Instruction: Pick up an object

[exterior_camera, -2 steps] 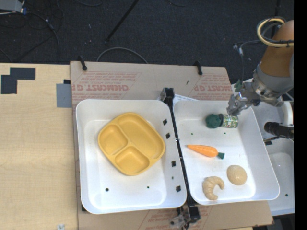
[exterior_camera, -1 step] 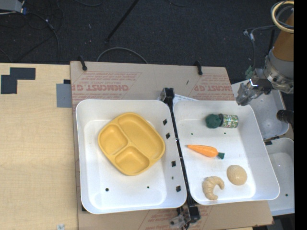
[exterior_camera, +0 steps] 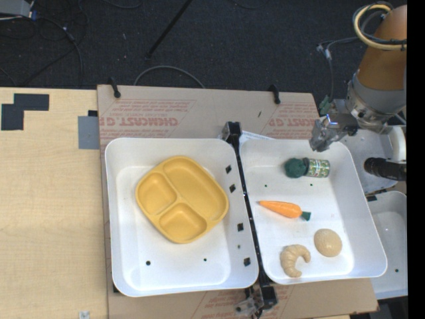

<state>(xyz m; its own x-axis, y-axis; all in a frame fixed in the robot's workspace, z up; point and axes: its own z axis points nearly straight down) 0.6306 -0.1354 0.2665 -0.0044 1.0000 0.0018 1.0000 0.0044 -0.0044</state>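
Camera view: my gripper (exterior_camera: 323,140), its opening impossible to tell, hangs over the right bin's (exterior_camera: 374,244) far edge. The carrot (exterior_camera: 281,209) looks light, rigid, slick; I'd pinch its thick middle.

Right bin (exterior_camera: 358,198) holds four items, all apart: green-capped small bottle (exterior_camera: 307,168) lying on its side near the back; toy carrot (exterior_camera: 284,209) flat mid-bin, green end right; croissant (exterior_camera: 295,259) and round bun (exterior_camera: 328,242) at front.
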